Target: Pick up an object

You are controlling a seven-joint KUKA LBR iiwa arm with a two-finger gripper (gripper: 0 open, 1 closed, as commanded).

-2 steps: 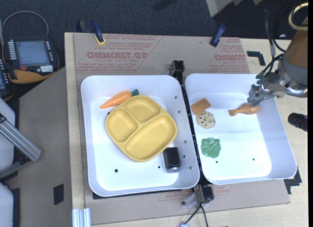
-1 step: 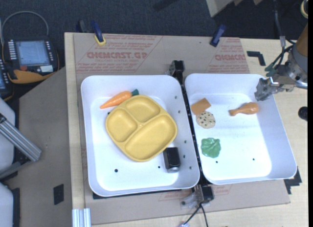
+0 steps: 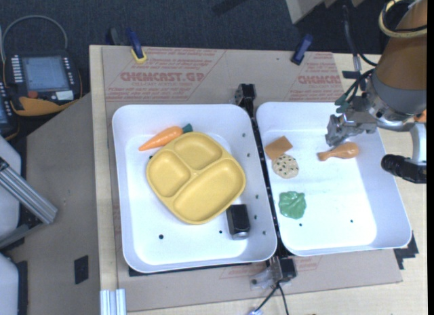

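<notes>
From above, the desk point(image 3: 203, 69) is a brown board printed with red lettering, and it carries two shallow white bins side by side. The left bin point(image 3: 125, 171) holds a yellow divided plate point(image 3: 195, 178) with three compartments, lying near the bin's middle and turned at an angle. A toy carrot point(image 3: 160, 138) lies just beside the plate's far left rim, its green end pointing toward the divider between the bins. A small dark block with a grey end point(image 3: 238, 220) sits at the plate's near right rim, close to the near right corner of that bin.

The right bin point(image 3: 380, 218) holds four small things. A tan, slice-shaped piece point(image 3: 278, 147) lies near its far left side, and a round speckled cookie point(image 3: 285, 165) sits just beside it on the near side, the two touching or almost so. A green leafy piece point(image 3: 292, 204) lies nearer the front edge, apart from the cookie. An orange drumstick-shaped toy point(image 3: 340, 151) lies toward the far right part of this bin.

The grey arm with its orange band point(image 3: 400, 62) comes in over the far right corner of the desk. The hand point(image 3: 337, 135) hangs low over the right bin, just beside the far side of the drumstick toy; whether it touches the toy cannot be told. Its state, apart or together, cannot be told from this angle, and nothing is seen clamped in it.

Blue clamps point(image 3: 135, 45) grip the far edge of the desk, and a pendant with a screen point(image 3: 42, 79) lies off its left side.
</notes>
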